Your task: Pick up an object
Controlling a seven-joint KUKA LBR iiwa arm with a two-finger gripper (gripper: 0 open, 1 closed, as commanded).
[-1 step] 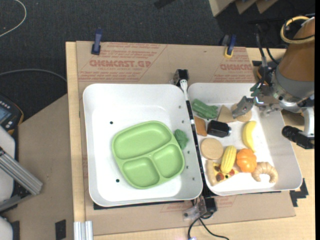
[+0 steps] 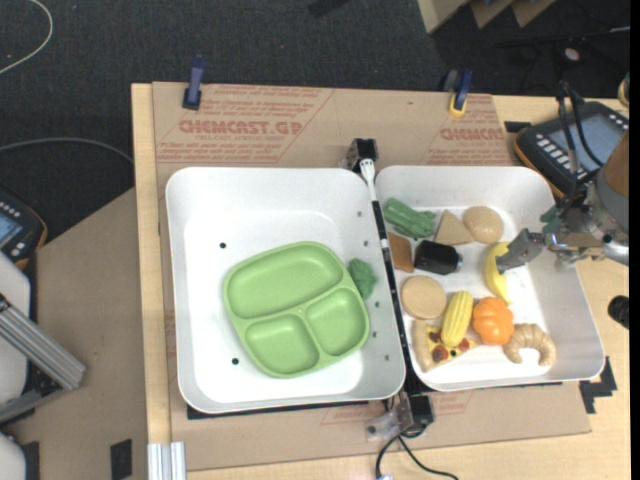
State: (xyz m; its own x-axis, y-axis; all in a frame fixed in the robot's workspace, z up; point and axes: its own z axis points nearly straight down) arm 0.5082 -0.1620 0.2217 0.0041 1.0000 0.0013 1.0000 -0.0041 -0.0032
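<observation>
Banana (image 2: 496,271) — just under gripper (image 2: 516,251), right bin (image 2: 580,318).

One high camera (slanted) overlooks both bins (image 2: 190,268).

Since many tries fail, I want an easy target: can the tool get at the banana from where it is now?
Probably yes. The tool hangs over the right bin, just right of the banana. The banana lies uncovered, with bare bin floor on its right side; only the orange crowds its lower end.
</observation>
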